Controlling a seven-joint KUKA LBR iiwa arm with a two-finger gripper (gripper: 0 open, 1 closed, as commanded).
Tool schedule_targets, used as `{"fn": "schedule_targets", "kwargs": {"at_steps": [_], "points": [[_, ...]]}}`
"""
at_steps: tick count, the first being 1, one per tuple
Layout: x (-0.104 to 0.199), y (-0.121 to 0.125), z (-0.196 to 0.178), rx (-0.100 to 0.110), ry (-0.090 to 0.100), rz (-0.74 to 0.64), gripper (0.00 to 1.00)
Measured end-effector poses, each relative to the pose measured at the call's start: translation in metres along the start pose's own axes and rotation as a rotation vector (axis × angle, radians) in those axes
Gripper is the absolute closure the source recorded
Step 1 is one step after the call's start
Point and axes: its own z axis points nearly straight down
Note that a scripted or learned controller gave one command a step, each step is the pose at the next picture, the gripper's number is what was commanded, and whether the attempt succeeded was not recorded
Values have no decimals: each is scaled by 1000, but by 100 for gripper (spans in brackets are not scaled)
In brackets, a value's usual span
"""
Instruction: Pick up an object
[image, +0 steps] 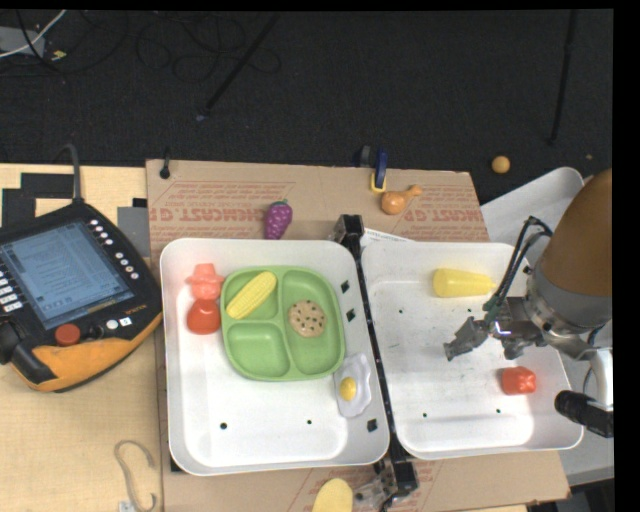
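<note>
My gripper (490, 347) hangs over the right bin (420, 420), near its right side, and stands open with nothing between its fingers. A small red toy (517, 380) lies on the bin floor just below and right of the gripper. A yellow toy (461, 283) lies at the back of the same bin, apart from the gripper. The grey arm with its orange band (588, 240) comes in from the right.
The left bin (250, 430) holds a green divided plate (262, 352) with a corn cob (249, 293) and a cookie (307, 318), a red-pink toy (204, 300) and a fried egg (348, 386). A purple grape toy (277, 219) and an orange toy (397, 200) lie on the cardboard behind. A tablet (60, 275) sits at the left.
</note>
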Motion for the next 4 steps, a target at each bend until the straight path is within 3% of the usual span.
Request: {"fn": "schedule_targets", "kwargs": {"at_steps": [1, 3, 4], "points": [[0, 3, -6, -14, -2, -2, 0], [8, 10, 120, -6, 0, -4, 0], [8, 10, 129, -11, -1, 1, 0]]}}
